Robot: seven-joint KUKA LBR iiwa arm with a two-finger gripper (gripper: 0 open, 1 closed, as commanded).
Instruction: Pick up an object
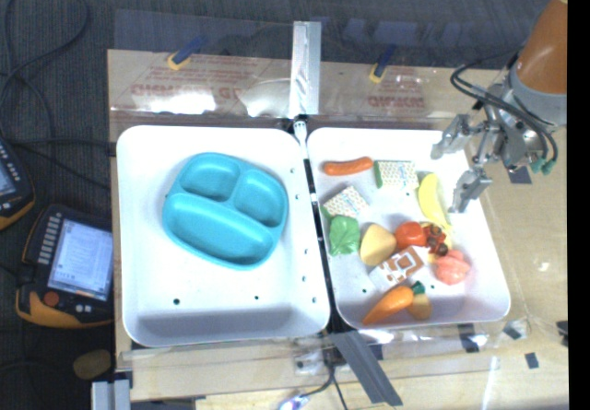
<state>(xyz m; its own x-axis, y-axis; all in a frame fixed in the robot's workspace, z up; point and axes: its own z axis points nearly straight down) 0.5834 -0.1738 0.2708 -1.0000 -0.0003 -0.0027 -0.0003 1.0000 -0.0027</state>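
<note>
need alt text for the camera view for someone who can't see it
A grey and orange robot arm's gripper hovers over the right edge of the right white bin, which holds toy food including a banana, sausage and carrot. The left white bin holds a blue divided plate.

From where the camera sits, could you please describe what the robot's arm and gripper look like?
The arm enters from the right with a rounded orange band above a grey wrist. Dark cables loop beside the wrist. The gripper is silvery grey metal with slim, angular fingers; I can read no markings on it.
</note>
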